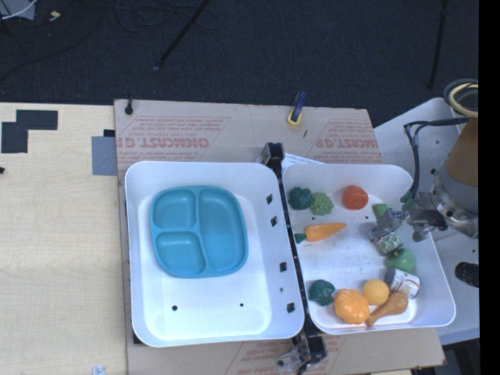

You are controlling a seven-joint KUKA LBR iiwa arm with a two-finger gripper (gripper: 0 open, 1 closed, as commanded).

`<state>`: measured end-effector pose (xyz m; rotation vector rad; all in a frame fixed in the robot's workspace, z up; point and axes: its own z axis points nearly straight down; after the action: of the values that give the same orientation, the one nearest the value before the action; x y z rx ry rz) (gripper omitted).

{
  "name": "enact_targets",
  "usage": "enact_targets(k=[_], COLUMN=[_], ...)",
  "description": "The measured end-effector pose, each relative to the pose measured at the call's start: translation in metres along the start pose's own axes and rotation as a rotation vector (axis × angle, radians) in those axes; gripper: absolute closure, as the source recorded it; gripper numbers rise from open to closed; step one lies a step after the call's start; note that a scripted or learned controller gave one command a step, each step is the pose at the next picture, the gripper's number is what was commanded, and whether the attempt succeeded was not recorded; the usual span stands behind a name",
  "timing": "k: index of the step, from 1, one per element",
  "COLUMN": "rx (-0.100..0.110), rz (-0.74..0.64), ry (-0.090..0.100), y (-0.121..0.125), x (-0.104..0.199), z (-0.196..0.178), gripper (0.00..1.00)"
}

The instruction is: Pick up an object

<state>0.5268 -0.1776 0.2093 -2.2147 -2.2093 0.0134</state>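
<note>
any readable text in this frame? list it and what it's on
Red print on the cardboard sheet under the bins, left patch: upside down and blurred, roughly "CHEMCAST", not certain.
Second red print on the same cardboard, right patch near the back edge: same style, cut off by the right bin, unreadable.
Small can in the right bin: label too small to read.
Blue divided plate: no text.

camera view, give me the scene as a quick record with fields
left bin: holds a blue divided plate
right bin: holds toy food
top of right bin: dark green piece, light green piece, red tomato
middle: orange carrot
bottom: dark green piece, orange fruit, yellow fruit
gripper: low over the right bin's right side
grasp: cannot tell
</note>
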Motion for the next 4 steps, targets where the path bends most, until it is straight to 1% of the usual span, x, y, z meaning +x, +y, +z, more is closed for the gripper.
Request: enact_targets(k=[1, 2, 3, 4], rx=[-0.012, -0.008, -0.008, -0.015], rz=[-0.002, -0.003, -0.003, -0.003], ry=[-0.002, -0.001, 0.0, -0.002], y=[0.003, 0.001, 0.003, 0.005], x=[0.0, -0.003, -0.001, 0.001], z=[-0.007, 0.037, 0.101, 0.122], gripper=[0.0, 0.0, 0.0, 0.0])
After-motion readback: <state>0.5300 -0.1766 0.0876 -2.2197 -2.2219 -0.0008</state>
